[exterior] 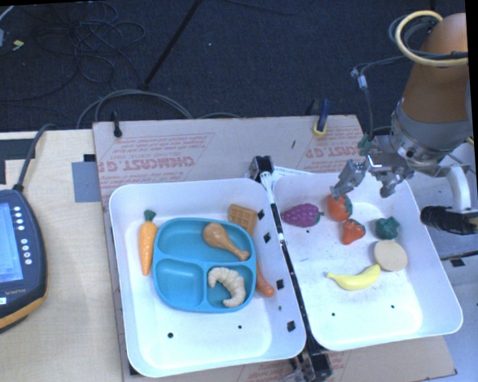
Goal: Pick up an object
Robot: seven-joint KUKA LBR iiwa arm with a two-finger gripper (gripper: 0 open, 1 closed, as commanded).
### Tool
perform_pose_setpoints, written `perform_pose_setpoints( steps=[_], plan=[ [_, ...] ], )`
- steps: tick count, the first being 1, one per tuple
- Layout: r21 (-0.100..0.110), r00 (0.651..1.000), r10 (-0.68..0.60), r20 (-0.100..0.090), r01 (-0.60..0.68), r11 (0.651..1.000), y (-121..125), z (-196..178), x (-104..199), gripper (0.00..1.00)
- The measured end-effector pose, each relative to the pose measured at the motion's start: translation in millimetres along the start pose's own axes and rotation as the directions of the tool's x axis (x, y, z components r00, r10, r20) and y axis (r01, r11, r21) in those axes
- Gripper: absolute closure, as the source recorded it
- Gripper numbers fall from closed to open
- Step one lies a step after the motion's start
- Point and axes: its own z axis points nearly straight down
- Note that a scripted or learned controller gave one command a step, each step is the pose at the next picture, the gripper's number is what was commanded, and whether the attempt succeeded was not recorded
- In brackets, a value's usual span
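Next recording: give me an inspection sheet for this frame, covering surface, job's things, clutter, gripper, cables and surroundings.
Surface: two white bins, left bin, right bin, on cardboard.
Job's things: right bin holds grapes, tomato, strawberry, banana; left bin holds blue plate with drumstick and shrimp, carrot beside it.
Clutter: nothing seen.
Gripper: gripper above right bin's far edge, holding nothing.
Cables: black cables behind the bench.
Surroundings: control tablet at left.

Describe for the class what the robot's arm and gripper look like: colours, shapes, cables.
The arm is a thick, rounded grey column with an orange band on top, ringed by a pale yellowish cable loop. Below sits a boxy grey wrist and a two-finger metal gripper. A thin dark cable runs alongside.
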Motion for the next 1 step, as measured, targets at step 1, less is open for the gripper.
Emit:
perform_pose_setpoints(
  steps=[1],
  plan=[
    [0.001,1.000,-0.001,-0.001,0.001,1.000,0.0,-9.8,-0.6,1.00]
  ],
)
